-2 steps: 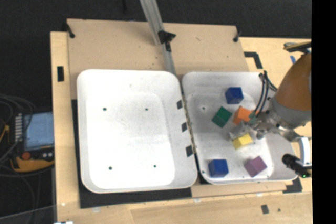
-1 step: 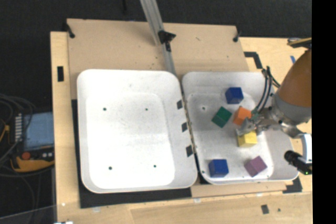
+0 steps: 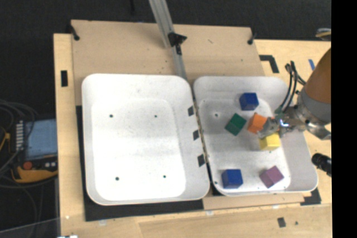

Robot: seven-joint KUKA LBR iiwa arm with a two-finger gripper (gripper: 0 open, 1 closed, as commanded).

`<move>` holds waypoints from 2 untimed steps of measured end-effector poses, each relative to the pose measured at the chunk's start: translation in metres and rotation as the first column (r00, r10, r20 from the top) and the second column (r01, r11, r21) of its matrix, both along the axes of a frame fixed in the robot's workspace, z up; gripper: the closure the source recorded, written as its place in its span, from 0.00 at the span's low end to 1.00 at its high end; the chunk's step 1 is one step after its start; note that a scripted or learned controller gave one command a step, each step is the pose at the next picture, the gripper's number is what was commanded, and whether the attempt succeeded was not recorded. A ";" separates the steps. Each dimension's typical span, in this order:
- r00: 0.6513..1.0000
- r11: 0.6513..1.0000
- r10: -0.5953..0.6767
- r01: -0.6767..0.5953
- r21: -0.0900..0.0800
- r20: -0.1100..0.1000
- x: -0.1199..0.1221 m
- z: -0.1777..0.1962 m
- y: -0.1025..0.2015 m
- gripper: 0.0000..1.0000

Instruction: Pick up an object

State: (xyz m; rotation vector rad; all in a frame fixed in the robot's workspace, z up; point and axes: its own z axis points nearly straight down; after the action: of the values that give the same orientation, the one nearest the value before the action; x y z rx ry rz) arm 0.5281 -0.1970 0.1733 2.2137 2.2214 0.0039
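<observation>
Hand [image 3: 271, 130] at yellow block [image 3: 270, 141], orange block [image 3: 256, 122].

We see a tabletop [image 3: 156, 47] of pale, matt board, like unfinished wood or fibreboard, its surface dull and faintly speckled. On it the left bin [image 3: 139, 136] and the right bin [image 3: 295, 170] look like smooth white plastic with a soft sheen and fine dark flecks. The blocks in the right bin look like matt foam or plastic: a blue block [image 3: 249, 101], a green block [image 3: 235, 124], an orange block [image 3: 256, 122], a yellow block [image 3: 270, 141], a purple block [image 3: 271, 176] and a second blue block [image 3: 232, 178]. A slanted rail [image 3: 157, 0] looks like brushed grey metal. The arm [image 3: 318, 86] shows a smooth orange band.
</observation>
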 end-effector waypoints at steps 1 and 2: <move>1.000 1.000 0.000 0.000 -0.001 0.001 -0.001 0.047 -0.010 1.00; 1.000 1.000 0.000 0.000 0.000 0.000 0.000 0.081 -0.011 1.00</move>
State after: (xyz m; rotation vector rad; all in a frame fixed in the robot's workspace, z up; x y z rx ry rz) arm 0.5285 -0.2078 0.2542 2.2141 2.2214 0.0039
